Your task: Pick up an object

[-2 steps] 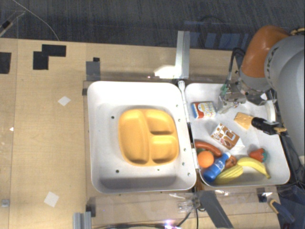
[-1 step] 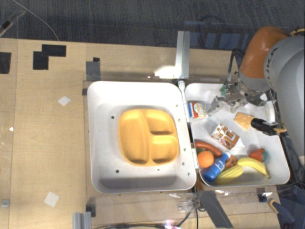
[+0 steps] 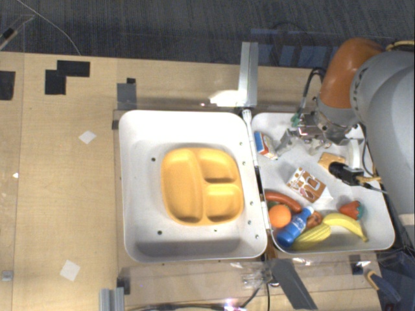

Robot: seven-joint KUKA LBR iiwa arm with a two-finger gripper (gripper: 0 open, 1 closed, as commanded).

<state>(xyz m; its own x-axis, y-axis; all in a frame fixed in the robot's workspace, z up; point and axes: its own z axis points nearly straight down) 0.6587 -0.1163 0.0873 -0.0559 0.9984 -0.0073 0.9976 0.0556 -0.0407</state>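
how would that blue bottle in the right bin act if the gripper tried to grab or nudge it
The blue bottle lies on its side, so its rounded body would probably roll or slip when pushed. It is wedged against the orange and banana, which may hold it but crowd the fingers. It looks like small plastic, so likely light.

small printed packet [image 3: 306,184], print perhaps lettering, too blurred to read

yellow tray [image 3: 198,185], left bin [image 3: 133,173], banana [image 3: 337,227]
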